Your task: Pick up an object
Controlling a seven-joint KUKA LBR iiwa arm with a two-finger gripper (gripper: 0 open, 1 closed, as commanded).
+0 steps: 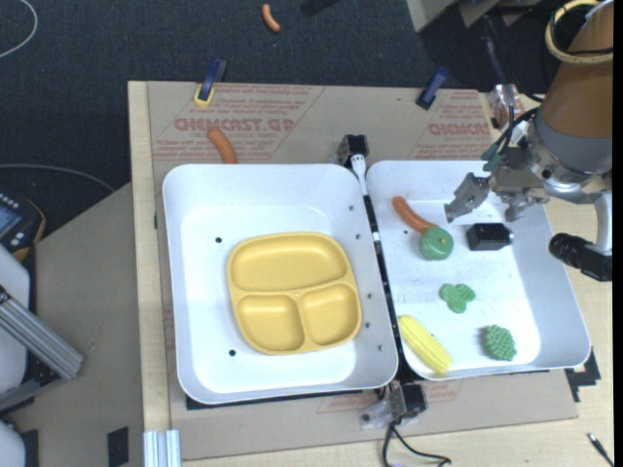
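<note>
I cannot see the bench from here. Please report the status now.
Gripper open, holds nothing, over right bin. Green ball and black block just below it. Carrot, corn nearby, not blocking.

A yellow divided tray (290,291) lies in the left bin (185,261); an orange sausage (223,145) lies on the bench (292,115) — another (271,17) on the dark floor (117,27).

A flat tan cardboard-covered table (292,115) printed with red lettering carries two shallow white plastic bins touching side by side, the left bin (195,261) and the right bin (545,290). A small orange sausage-shaped piece (223,145) lies on the table behind the left bin. A blue-and-yellow clamp (207,84) and a dark blue clamp (432,89) grip its far edge.
</note>
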